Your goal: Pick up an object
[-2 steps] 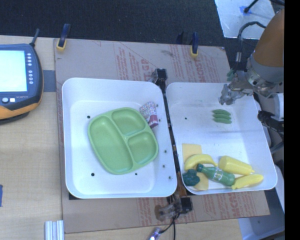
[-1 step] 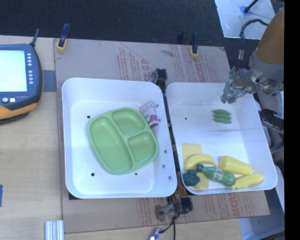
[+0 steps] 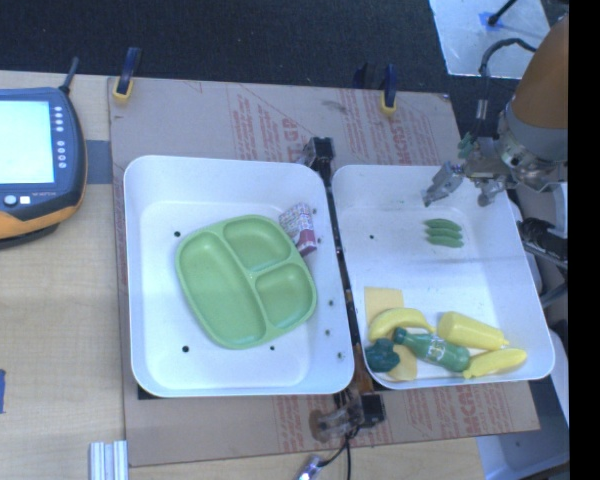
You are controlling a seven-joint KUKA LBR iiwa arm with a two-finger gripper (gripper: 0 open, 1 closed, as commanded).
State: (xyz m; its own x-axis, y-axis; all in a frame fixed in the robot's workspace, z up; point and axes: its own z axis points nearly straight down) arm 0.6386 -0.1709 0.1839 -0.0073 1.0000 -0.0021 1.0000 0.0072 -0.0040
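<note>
Here your gripper [image 3: 464,187] hangs over the far part of the right bin [image 3: 500,268], its two metal fingers spread apart with nothing between them. Just below them on the smooth white floor lies the green pea pod [image 3: 443,232], a small ribbed plastic piece, apart from the fingertips and not touched.

You have a cluster of toy food at the near edge of the same bin: a flat pale yellow square [image 3: 383,302], a curved banana [image 3: 398,320] lying on it, a dark green bottle [image 3: 435,350] laid across, a knobbly teal broccoli piece [image 3: 382,355] beside the bottle's neck, and two glossy yellow wedge shapes [image 3: 470,330] toward the right rim.

In the left bin [image 3: 150,268] you see a matte green divided plate [image 3: 246,280] with three rounded compartments, set at a slant. A small crumpled red and white packet [image 3: 300,227] touches its far right edge.

Both bins sit on a brown cardboard sheet [image 3: 230,118] held by clamps; a teach pendant [image 3: 25,163] rests on the wooden bench to the left.
</note>
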